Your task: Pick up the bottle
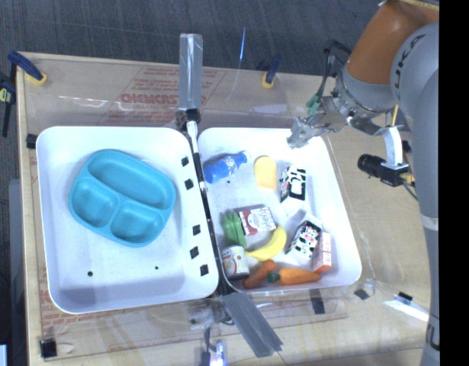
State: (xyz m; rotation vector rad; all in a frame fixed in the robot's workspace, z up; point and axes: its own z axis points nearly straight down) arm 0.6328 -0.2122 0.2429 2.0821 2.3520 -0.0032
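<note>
Camera view is showing the blue bottle (224,166) lying on its side in the right bin (342,227), near the divider. The gripper (301,134) is hovering over that bin's far rim, well apart from the bottle, probably before approaching; I cannot tell the state of its jaws.

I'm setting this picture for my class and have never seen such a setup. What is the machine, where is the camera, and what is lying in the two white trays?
One camera looks down at a slant on a bench. The grey and orange machine on the right is a robot arm; its gripper hovers over the far rim of the right tray, and nothing shows in it. That tray holds the blue bottle it is meant to pick up, lying on its side, plus a yellow lemon, a banana, a carrot, a small can and small cartons. The left tray holds a blue divided plate.
</note>
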